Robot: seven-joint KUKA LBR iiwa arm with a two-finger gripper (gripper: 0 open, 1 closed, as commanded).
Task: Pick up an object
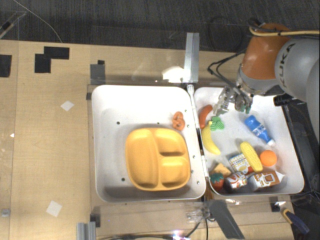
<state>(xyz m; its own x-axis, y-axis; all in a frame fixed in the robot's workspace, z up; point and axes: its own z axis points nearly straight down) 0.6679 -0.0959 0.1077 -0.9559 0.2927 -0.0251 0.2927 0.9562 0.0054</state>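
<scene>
My gripper (232, 105) hangs over the back of the right bin (290, 149), open, with nothing between its fingers. Just below its left fingertip lies a small green toy (216, 124), next to a red-orange piece (204, 115) and a yellow banana (210, 140). To the gripper's right and slightly nearer lies a blue bottle (258, 129). Nearer the front are a corn cob (250, 155), an orange ball (268, 157), a small printed box (238, 161), a brown-and-white carton (265, 179) and a dark can (233, 182).
The left bin (107, 134) bears a yellow divided plate (157, 158) and a small orange toy (178, 119) near the wall between the bins. A metal post (192, 59) stands behind that wall. The arm's orange band (262, 56) is at the back right.
</scene>
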